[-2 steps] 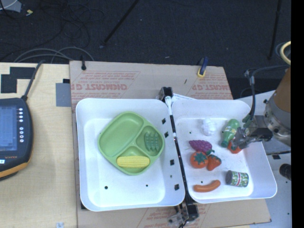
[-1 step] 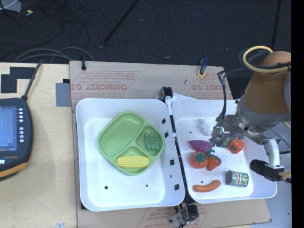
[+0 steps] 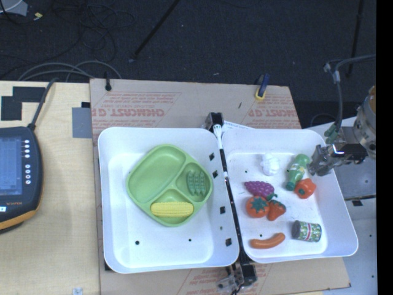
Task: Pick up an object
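Observation:
The right bin [image 3: 346,225] holds several toy foods: a green bottle [image 3: 297,168], a red pepper [image 3: 305,189], purple grapes [image 3: 259,188], a tomato [image 3: 256,207], a strawberry [image 3: 277,209], a sausage [image 3: 267,241], a green can [image 3: 306,231] and a small white piece [image 3: 268,163]. My gripper [image 3: 320,163] hangs at the bin's right side, just right of the green bottle and above the red pepper. It is small and dark against the bin, and nothing shows in its grasp.
The left bin [image 3: 113,226] carries a green divided plate [image 3: 147,177] with a yellow corn cob [image 3: 172,209] and a green ridged piece [image 3: 196,181]. A teach pendant [image 3: 15,171] lies on the bench at far left. A ridge divides the two bins.

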Robot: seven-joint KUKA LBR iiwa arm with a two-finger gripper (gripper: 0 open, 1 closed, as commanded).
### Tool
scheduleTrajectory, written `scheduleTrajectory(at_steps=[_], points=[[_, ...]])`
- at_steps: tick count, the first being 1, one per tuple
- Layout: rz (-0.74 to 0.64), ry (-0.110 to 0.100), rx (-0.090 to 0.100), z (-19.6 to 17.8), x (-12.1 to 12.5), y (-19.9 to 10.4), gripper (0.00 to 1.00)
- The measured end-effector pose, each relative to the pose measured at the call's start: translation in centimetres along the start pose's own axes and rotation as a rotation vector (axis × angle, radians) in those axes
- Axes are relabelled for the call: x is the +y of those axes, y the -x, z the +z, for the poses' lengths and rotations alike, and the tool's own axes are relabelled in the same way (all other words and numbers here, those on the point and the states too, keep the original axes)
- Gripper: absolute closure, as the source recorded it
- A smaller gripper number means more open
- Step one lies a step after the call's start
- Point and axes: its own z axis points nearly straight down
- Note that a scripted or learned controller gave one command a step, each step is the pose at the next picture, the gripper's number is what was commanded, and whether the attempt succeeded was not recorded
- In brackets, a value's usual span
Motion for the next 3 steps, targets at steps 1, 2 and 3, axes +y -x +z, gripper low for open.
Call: scheduleTrajectory(at_steps=[1, 2, 3], points=[[-0.01, -0.004, 0.003, -4.1, 0.5, -8.8, 1.0], [-0.004, -0.015, 0.001, 4.9, 2.7, -15.9, 1.0], [0.001, -0.004, 0.001, -1.1, 2.0, -14.6, 1.0]])
